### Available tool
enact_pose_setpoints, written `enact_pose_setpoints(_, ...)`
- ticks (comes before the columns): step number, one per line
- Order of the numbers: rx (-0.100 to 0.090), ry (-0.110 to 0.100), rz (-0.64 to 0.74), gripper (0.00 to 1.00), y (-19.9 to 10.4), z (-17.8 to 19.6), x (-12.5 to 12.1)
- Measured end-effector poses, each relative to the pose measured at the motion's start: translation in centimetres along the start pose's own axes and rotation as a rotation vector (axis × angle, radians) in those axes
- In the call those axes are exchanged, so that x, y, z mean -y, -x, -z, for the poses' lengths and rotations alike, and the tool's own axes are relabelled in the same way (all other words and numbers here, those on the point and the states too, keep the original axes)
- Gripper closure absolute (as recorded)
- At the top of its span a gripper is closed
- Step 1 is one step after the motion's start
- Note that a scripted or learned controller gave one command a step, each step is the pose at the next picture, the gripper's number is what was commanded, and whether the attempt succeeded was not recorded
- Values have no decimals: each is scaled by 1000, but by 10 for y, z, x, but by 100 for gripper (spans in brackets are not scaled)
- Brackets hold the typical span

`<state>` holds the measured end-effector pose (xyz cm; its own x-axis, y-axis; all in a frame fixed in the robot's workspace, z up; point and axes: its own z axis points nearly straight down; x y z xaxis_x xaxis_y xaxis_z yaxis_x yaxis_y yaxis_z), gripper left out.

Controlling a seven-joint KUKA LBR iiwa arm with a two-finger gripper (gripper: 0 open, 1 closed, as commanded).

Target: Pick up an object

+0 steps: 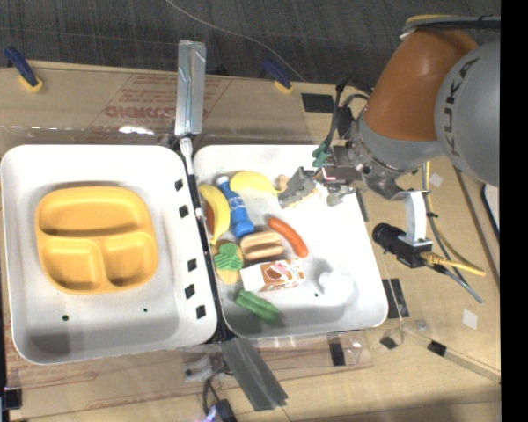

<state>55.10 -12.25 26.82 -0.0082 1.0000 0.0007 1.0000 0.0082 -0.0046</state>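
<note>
end effector (315, 185) above right bin (356, 262), finger state unclear | toy food clustered at bin's left side | yellow tray (95, 236) in left bin (26, 323)

Two white bins, the left (26, 323) and the right (361, 275), look like smooth moulded plastic with a soft sheen, standing on a matt brown cardboard sheet (97, 90) printed in red. A yellow tray (95, 236) in the left bin is glossy plastic. Toy foods in the right bin, among them a banana (252, 182), a sausage (288, 234) and a blue bottle (239, 215), appear smooth and plastic; a small carton (273, 276) shows a printed paper-like face. The arm (422, 86) has a glossy orange shell and satin grey casing. A brushed metal strip (190, 86) lies between the bins. The bench (475, 323) looks like pale matt wood.
</note>
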Motion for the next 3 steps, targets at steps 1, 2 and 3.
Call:
enact_pose_setpoints(1,-1,0,-24,0,-7,-174,19)
enact_pose_setpoints(2,0,6,-19,0,-6,-105,25)
enact_pose_setpoints(3,7,21,-25,0,36,-166,-1)
